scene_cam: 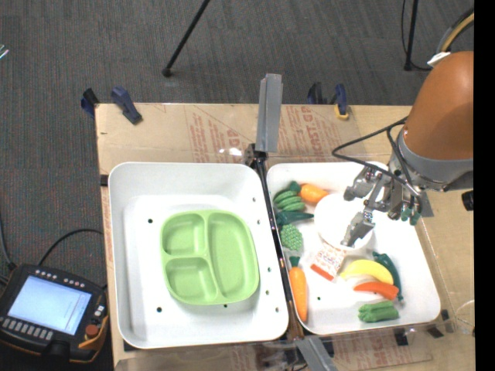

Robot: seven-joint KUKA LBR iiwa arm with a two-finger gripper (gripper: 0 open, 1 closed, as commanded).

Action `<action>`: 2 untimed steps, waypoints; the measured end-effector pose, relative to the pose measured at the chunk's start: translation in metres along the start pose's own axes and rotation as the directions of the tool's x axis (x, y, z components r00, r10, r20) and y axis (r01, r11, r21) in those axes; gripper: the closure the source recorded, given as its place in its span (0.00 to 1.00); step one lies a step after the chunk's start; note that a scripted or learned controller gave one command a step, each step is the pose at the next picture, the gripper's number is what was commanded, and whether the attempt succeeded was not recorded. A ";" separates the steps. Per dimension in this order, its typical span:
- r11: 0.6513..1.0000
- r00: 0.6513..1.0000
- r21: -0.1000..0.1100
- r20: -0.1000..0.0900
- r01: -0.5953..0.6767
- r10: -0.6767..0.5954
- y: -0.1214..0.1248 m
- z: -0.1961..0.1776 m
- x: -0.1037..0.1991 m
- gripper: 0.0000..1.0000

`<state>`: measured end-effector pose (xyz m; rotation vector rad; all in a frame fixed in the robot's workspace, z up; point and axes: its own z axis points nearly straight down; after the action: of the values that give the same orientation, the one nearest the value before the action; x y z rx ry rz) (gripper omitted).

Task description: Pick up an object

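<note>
Over the right bin [430,284], the gripper [360,230] hangs above a white bowl [332,215] — whether open or closed, I cannot tell.

One camera watches me from above the bench [193,130], fixed, tilted down at a slant. It sits back enough to take in both white bins: the left bin [131,192] toward nine o'clock, the right bin [418,284] toward three. Grey floor [116,37] lies at twelve. My arm [441,107] enters from about two o'clock.
</note>
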<state>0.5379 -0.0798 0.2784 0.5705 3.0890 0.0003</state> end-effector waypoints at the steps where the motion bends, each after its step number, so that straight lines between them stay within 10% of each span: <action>1: 0.999 0.999 0.003 -0.016 -0.034 0.034 -0.028 0.161 0.058 0.00; 2: 0.992 0.992 0.000 -0.003 -0.128 0.128 -0.003 0.190 -0.044 0.00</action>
<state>0.5782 -0.0983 0.0881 0.7682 3.0488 0.0010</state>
